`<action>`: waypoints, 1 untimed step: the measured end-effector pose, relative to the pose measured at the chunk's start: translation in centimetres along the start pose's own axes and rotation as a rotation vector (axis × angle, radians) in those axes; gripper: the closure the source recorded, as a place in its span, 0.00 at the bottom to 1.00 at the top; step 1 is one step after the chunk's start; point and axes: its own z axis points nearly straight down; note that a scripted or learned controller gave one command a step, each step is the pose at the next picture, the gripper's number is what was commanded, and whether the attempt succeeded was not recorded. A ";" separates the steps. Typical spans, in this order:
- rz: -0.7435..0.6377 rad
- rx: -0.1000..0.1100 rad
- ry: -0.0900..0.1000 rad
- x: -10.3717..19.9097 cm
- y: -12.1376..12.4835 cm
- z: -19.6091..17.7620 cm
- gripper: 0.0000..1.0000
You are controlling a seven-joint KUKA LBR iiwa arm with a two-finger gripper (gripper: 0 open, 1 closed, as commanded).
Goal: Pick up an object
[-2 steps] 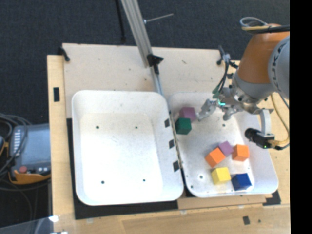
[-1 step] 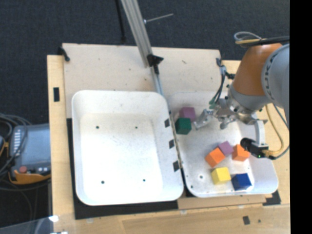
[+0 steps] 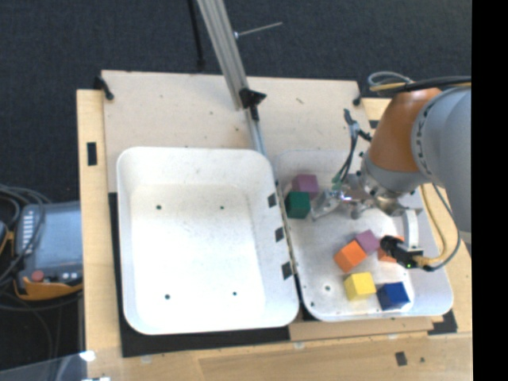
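The tool (image 3: 324, 205) hovered low, just right of the green cube (image 3: 298, 205) and below the mauve cube (image 3: 304, 184); its state could not be told. A clean pick probably needed centring over the green cube before descending, clear of the bin wall (image 3: 279, 213) beyond.

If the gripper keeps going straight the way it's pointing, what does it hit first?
Probably the green cube: the gripper points toward the view's left, and that block lies just ahead, beside the mauve cube. Height is unclear from above, so it might pass over.
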 end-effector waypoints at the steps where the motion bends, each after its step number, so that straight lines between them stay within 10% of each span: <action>1: 0.005 -0.001 0.003 0.1 0.0 -1.1 1.00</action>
